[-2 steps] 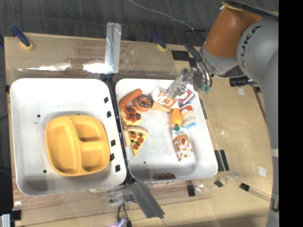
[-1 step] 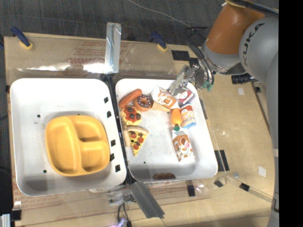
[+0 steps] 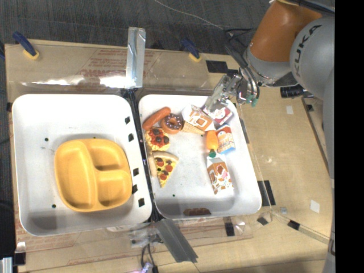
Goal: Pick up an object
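While the gripper (image 3: 219, 102) hovers over the right bin's (image 3: 244, 201) far corner, just above a small carton (image 3: 198, 119), I cannot tell its state. Nothing looks lifted; toy food lies in that bin, so the pick remains undone.

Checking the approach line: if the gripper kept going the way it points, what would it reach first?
Likely the small white-and-orange carton at the right bin's top edge, just below-left of the gripper; depth is unclear.

Gripper (image 3: 215, 103) hangs over, perhaps touching, right bin's (image 3: 250, 169) cartons (image 3: 200, 119).
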Controlling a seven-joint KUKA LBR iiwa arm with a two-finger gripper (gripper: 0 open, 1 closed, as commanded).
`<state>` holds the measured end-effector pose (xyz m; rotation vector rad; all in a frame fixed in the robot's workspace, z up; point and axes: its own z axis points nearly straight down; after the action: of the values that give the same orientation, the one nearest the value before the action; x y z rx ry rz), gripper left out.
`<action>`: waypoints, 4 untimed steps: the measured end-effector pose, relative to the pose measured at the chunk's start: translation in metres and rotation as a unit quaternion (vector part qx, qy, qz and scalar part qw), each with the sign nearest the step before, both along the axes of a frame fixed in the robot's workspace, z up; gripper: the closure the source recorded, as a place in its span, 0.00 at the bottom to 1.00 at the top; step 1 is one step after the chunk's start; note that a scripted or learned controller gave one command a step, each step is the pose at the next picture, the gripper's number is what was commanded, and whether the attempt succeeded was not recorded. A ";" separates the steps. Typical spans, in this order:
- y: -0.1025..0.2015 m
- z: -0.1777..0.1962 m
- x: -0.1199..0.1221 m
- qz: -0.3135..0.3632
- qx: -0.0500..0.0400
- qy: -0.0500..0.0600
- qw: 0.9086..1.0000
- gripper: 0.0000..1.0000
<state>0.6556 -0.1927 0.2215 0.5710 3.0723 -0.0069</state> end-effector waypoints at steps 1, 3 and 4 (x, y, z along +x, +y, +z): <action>0.035 0.009 -0.071 0.015 0.003 0.006 1.000 1.00; 0.006 -0.054 -0.011 -0.131 0.004 0.006 0.991 1.00; 0.021 -0.008 -0.005 -0.134 0.005 0.004 0.991 1.00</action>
<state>0.6504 -0.1717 0.2135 0.9807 2.9776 0.0013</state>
